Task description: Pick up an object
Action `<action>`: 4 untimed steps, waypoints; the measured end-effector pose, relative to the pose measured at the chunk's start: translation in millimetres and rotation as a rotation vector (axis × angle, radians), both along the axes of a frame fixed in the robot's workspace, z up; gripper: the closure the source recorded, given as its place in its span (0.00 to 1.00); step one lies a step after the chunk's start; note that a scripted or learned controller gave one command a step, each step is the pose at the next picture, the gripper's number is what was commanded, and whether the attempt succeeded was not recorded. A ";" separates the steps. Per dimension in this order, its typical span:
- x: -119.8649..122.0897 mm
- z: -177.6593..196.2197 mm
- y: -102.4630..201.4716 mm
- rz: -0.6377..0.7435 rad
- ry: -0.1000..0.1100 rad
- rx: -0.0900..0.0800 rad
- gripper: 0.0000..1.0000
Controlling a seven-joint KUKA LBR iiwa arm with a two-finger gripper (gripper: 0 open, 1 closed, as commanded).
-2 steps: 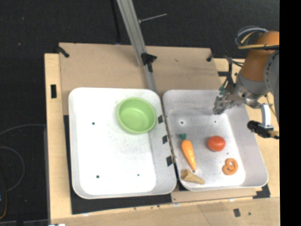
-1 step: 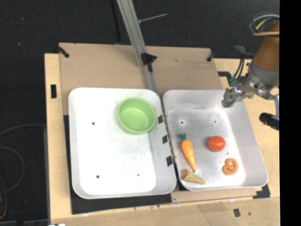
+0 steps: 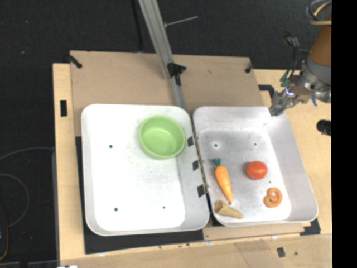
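The right bin [image 3: 290, 149] is the landmark: a shallow white tray with rounded corners and a scuffed, greyish floor. Four small things lie in its lower half. The carrot [image 3: 223, 183] is a smooth orange cone with a small green top, lying near the bin's left wall with its top pointing away from the front rim. Right of it sits the tomato [image 3: 256, 170], round, red and glossy. Toward the bin's front right corner lies the pretzel [image 3: 273, 197], a small orange-brown ring with a knotted look. At the front left corner, just below the carrot's tip, lies a tan wedge [image 3: 228, 210] with a rough, crumbly surface.

Left of this bin, touching it along one side, is the left bin [image 3: 100, 166], and in it a round, light green plastic bowl [image 3: 162, 137], near the shared wall.

The gripper [image 3: 277, 108] hangs over the right bin's back right corner, well apart from all four things; nothing is visible in it, and I cannot tell how it is set.
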State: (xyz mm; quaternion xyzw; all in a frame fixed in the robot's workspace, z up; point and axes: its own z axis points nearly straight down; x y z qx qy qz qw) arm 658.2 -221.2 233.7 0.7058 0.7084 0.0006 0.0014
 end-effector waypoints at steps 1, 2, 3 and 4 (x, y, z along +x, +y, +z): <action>0.5 39.5 -1.1 0.002 0.000 0.000 1.00; 0.7 45.1 53.0 0.003 0.001 0.002 1.00; -6.9 48.1 110.3 0.004 0.002 0.002 1.00; -3.0 38.7 166.6 0.003 0.004 0.002 1.00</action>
